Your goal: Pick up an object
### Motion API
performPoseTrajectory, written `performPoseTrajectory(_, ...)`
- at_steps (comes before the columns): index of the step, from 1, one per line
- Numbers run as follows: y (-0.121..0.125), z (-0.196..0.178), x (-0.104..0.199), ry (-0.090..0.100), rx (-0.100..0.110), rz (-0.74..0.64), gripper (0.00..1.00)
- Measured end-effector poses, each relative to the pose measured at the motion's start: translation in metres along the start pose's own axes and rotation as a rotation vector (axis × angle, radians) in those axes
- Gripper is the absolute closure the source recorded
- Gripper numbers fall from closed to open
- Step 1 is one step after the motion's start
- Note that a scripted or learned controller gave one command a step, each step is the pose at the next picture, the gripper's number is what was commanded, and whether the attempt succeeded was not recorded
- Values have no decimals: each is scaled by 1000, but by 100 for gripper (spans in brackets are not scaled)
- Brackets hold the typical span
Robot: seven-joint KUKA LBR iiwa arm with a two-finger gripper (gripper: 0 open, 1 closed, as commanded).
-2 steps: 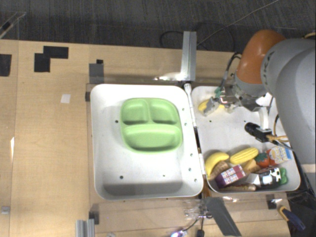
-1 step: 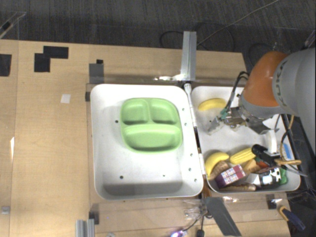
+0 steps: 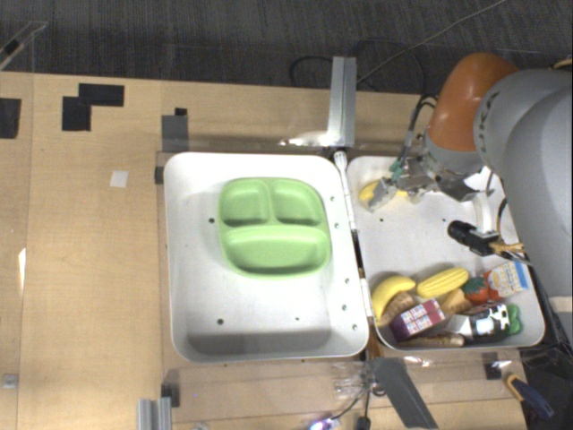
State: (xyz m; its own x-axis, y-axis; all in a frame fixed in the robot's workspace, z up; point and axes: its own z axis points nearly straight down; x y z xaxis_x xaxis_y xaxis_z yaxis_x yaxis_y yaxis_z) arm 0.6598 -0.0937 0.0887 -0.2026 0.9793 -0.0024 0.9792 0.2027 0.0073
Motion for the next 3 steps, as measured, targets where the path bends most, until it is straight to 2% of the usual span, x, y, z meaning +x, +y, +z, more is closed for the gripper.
performPoseTrajectory(1, 8, 0, 1, 3, 16, 65, 0)
performPoseTrajectory(2, -34, -1, 4, 0, -4, 50, 0)
performPoseTrajectory(3, 7, 1, 1, 2, 12, 89, 0)
